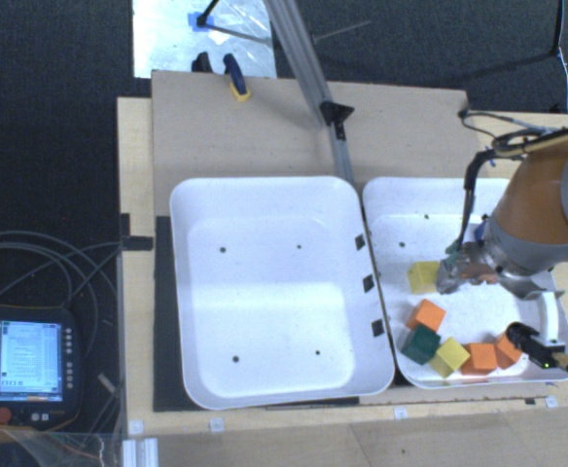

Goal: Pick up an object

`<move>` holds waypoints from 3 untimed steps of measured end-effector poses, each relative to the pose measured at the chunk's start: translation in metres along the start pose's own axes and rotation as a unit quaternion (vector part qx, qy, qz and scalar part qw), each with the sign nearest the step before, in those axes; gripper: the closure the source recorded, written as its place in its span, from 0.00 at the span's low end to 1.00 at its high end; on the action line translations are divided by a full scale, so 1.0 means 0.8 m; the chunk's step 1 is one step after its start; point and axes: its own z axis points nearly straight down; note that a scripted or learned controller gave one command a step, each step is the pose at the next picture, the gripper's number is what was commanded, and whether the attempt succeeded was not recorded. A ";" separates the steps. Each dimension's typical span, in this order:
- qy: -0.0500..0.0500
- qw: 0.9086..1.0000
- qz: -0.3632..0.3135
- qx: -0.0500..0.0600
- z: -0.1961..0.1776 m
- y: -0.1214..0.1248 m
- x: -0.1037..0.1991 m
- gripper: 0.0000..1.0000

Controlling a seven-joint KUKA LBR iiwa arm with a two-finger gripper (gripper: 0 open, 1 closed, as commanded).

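Holding coloured blocks [456, 346], right bin [391, 202], beside left bin [265, 188]

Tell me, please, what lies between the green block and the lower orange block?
A yellow block lies between the green block and the orange block, camera view.

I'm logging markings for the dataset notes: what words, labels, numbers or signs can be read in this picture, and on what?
None can be read.
The handheld control pendant at lower left has a lit screen with lines of text, too small and blurred to read.
The blocks and bins bear no visible markings.
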 end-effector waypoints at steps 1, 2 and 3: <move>-0.001 1.000 -0.001 -0.002 -0.076 0.001 0.009 1.00; -0.001 1.000 0.000 -0.002 -0.124 0.004 0.009 1.00; 0.001 1.000 -0.004 0.000 -0.136 0.006 0.084 1.00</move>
